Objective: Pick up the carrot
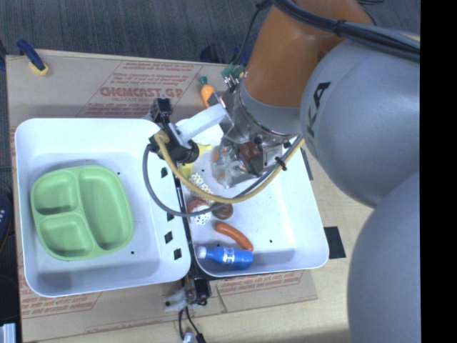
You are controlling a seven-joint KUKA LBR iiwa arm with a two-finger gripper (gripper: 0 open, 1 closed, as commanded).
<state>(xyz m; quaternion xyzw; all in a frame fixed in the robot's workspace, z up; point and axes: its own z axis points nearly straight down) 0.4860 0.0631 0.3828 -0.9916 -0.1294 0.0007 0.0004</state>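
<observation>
A dark grey ribbed carpet floor (121, 9) fills the top of the frame. Below it, a flat brown cardboard sheet printed with red lettering (143, 84) covers the worktop, a blue-and-yellow clamp (32, 56) gripping its upper left corner.

Readable stuff is pretty thin here. The cardboard sheet (143, 84) under the bins has red print, and the top line looks like "CHEMCAST GP", with a smaller line under it that's too blurry to make out. More of that red print runs along the cardboard's front edge, also unreadable. The grey arm (357, 120) has big black letters, and I can see "KA", part of a longer logo. The blue bottle (225, 256) has a white label, too small to read.
</observation>
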